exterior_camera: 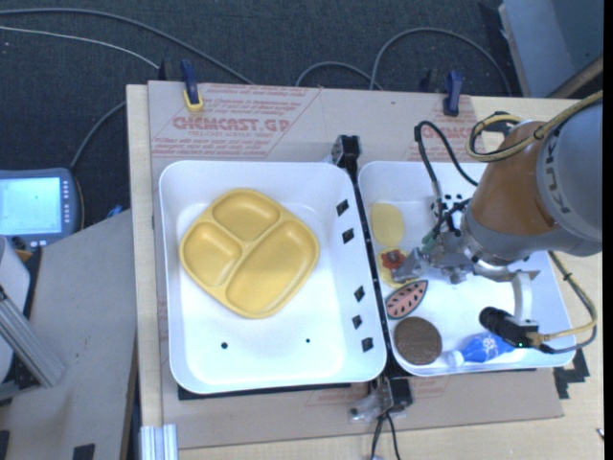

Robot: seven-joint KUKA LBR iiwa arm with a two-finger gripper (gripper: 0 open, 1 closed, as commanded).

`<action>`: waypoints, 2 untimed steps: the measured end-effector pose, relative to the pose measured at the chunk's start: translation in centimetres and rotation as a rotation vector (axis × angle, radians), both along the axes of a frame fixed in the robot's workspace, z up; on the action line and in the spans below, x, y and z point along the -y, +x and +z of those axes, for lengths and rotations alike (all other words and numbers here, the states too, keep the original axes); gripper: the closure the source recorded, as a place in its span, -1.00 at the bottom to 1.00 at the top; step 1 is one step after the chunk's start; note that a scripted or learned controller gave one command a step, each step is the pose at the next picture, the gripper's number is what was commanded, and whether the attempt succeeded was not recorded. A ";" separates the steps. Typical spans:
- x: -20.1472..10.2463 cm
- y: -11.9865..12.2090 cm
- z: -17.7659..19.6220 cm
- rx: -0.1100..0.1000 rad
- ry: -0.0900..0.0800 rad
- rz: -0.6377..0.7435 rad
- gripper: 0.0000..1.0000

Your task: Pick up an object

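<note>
- Step in hand: I read this as the approach. I have the gripper low inside the right bin, at its left side, over the cluster of small things there.
- Gripper state: from this slanted view I cannot tell whether it is released or clenched, and I see nothing clearly held in it.
- Likely target: the small red object, lying just left of the gripper by the dividing wall. That is my judgement only.
- Next move calls for: a short settle onto one item, a clean closure, then a straight lift clear of the bin wall. The neighbours lie close, so I would expect a risk of nudging them.
- Right bin contents, counted:
  - one pale yellow flat piece, toward the far left corner
  - one small red object, as above
  - one reddish oval with dark specks, nearer than the gripper
  - one brown round disc, at the near left corner
  - one blue item, against the near wall, right of the disc
- Left bin contents, counted:
  - one yellow divided plate, three compartments, toward the far half
- Bins on the table: two, side by side.
- Arms: one, reaching in from the right.
</note>
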State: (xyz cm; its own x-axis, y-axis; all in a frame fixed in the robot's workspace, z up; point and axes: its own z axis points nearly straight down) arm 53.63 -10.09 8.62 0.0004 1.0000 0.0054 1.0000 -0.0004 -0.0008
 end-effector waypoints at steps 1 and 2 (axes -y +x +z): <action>0.0 0.2 1.4 0.006 -0.001 0.000 1.00; -0.7 1.0 7.1 0.006 -0.006 0.003 1.00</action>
State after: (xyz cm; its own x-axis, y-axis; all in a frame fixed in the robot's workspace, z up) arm 54.64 -9.40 15.72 -0.0026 1.0000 -0.0006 1.0000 0.0026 0.0048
